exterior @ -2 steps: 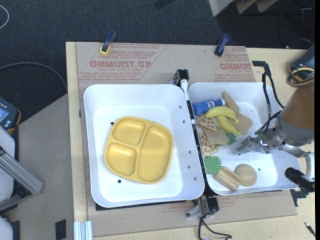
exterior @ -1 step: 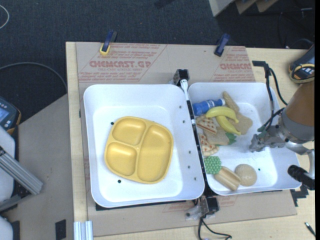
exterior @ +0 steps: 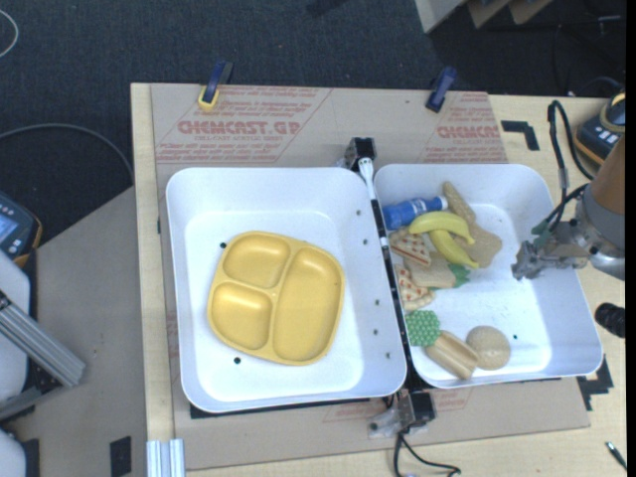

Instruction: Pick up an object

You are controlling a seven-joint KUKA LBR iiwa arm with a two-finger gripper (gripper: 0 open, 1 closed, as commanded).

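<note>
The jaws (exterior: 525, 266) are hanging over the right edge of the right bin (exterior: 566, 336), above bare white floor, and nothing is showing between them; how far apart they are standing is too blurred to tell. The nearest things are lying well to their left: a banana (exterior: 449, 233) resting on a pile of crackers (exterior: 415, 256) with a blue bottle (exterior: 412, 211) at the top. Lower down, a round bun (exterior: 488, 345), a hot-dog roll (exterior: 451, 355) and a green piece (exterior: 421, 326) are sitting together. In the left bin (exterior: 189, 266) a yellow divided plate (exterior: 276, 296) is lying flat on the desk's other side.
</note>
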